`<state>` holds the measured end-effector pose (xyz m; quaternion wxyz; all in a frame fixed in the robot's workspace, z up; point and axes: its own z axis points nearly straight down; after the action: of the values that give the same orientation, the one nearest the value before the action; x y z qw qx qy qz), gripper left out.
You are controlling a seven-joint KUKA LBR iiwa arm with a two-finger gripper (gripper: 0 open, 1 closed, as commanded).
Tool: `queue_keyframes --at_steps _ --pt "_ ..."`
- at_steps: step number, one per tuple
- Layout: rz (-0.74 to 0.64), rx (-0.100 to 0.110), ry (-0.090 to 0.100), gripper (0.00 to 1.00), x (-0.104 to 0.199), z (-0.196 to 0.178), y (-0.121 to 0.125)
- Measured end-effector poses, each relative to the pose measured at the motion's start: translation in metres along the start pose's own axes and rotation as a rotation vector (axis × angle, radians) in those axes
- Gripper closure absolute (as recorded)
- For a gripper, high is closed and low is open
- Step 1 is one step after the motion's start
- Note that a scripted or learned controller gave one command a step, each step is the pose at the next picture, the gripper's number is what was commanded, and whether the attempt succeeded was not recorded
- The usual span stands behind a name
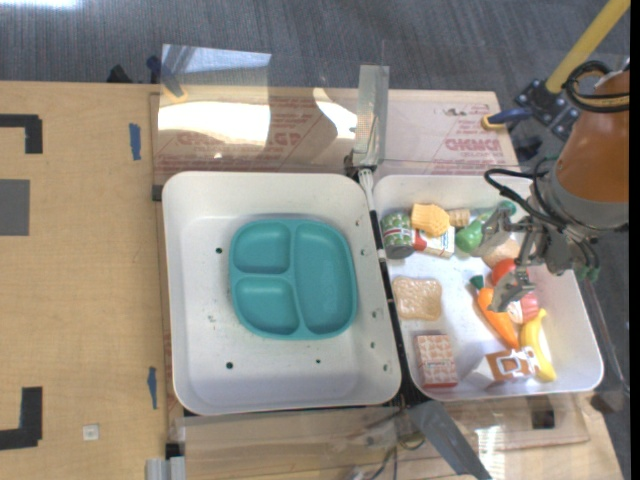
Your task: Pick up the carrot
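Reaching from the right, arm [590, 158] hangs jaws over carrot [494, 318]; spread unclear.

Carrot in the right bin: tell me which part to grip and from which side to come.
Grip the carrot across its thick middle, coming straight down from above. It lies flat and slanted on the right bin floor, with the banana close on its right, so a top approach with the end effector closing across its narrow width looks safest.

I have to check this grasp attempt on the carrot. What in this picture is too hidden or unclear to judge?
- Gripper: fingertips blur into the cluttered toys; grip unreadable.
- Carrot: upper end covered by the gripper.
- Banana: top overlapped by neighbouring toys.
- Arm: cut off by the right edge.
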<state>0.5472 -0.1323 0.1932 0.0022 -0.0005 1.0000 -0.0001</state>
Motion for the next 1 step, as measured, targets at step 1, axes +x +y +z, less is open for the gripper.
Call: queue_keyframes --at_steps 1 --pt "0.133 0.001 -0.003 0.00 0.0050 0.0969 -0.0124"
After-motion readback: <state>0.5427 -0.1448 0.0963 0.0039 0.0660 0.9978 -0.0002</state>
